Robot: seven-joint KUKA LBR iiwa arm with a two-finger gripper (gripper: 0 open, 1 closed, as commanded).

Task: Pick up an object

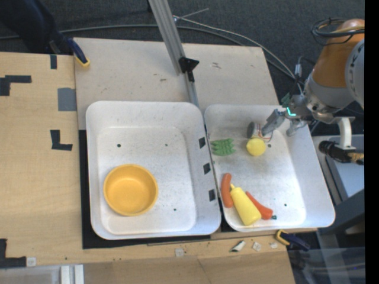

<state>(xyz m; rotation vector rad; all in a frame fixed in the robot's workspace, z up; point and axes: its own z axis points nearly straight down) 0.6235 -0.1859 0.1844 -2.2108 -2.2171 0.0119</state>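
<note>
End effector [264, 130], fingers parted and holding nothing, hovers just above yellow ball [256, 147] near right bin's [308, 176] far rim.

One fixed camera is looking down on the desk [136, 70] from above at a slant, facing so that the far edge is sitting toward the top of the frame. It is standing far enough back to be taking in both bins, the left bin [95, 120] and the right bin [308, 176], side by side across the middle, plus dark floor beyond. The arm [337, 70] is entering from the right edge.
</note>
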